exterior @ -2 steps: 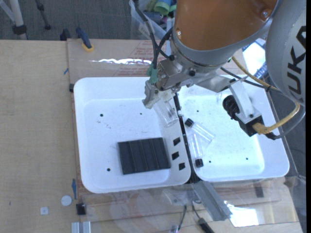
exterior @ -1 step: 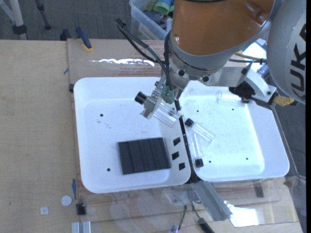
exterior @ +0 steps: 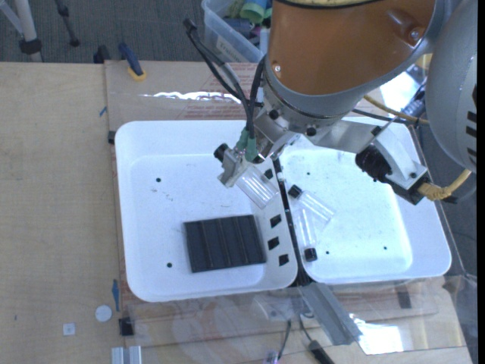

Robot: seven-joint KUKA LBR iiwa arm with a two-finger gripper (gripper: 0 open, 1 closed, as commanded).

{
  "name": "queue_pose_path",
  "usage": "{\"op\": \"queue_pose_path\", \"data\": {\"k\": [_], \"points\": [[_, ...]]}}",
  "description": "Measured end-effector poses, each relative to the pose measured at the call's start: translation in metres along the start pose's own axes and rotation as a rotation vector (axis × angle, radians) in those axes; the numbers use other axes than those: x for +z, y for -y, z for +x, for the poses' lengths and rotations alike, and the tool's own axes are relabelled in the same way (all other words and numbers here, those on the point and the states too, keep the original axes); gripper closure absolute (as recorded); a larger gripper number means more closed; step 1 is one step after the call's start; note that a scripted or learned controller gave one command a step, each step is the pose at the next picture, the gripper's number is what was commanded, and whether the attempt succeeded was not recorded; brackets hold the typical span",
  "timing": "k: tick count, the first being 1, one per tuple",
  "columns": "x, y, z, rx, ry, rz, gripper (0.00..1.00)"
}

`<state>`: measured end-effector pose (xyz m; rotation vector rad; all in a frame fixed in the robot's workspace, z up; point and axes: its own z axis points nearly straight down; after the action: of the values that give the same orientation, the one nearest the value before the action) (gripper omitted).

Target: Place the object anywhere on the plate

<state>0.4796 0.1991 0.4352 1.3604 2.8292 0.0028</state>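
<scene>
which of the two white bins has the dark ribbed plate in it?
The left shallow white bin: the dark grey ribbed rectangular plate lies flat near its front edge. The right shallow white bin holds clear plastic pieces instead.

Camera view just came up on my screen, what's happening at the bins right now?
The KUKA arm is reaching in over the two white bins, with its claw hanging low near the divider between them. A dark ribbed plate lies flat in the left bin, apart from the claw. I can't make out any object between the claw's fingers, so nothing appears to be placed on the plate yet.
</scene>
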Motion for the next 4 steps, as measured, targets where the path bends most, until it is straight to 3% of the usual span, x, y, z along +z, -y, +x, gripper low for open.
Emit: {"op": "queue_pose_path", "data": {"k": [2, 3, 4], "points": [[0.000, -0.002, 0.002, -0.212, 0.000, 0.000, 1.00], [0.013, -0.010, 0.013, -0.047, -0.002, 0.005, 1.00], [0.000, -0.001, -0.007, -0.121, 0.001, -0.002, 1.00]]}}
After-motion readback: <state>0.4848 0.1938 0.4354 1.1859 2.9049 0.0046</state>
